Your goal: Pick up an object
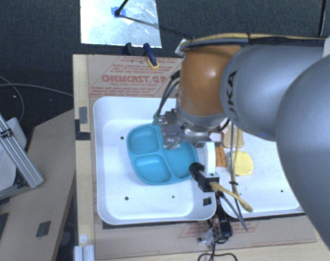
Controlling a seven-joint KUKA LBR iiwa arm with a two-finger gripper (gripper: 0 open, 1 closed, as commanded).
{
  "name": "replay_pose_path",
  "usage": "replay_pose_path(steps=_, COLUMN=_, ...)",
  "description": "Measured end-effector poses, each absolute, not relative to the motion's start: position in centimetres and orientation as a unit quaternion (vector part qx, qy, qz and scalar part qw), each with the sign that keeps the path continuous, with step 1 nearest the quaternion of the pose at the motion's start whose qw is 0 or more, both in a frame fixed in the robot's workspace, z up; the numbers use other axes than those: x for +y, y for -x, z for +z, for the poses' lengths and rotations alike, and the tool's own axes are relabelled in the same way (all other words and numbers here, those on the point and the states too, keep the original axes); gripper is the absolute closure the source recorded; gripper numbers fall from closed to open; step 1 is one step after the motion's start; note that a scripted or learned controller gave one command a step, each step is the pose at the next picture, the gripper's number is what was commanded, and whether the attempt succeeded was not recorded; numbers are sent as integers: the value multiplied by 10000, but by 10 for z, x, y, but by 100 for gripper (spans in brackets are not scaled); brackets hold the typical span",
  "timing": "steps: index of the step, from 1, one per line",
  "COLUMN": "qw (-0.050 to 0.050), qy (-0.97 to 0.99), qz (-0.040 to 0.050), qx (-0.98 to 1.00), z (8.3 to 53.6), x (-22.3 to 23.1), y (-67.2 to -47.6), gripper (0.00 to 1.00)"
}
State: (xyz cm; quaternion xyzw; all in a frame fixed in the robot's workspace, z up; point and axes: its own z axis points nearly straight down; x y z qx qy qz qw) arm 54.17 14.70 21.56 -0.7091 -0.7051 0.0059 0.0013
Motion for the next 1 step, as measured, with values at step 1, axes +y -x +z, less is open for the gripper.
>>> replay_pose_path(steps=1, qw=-3, qy=7059, qz=-20, qx=-7083, z=276, x=144, y=-489, gripper=100)
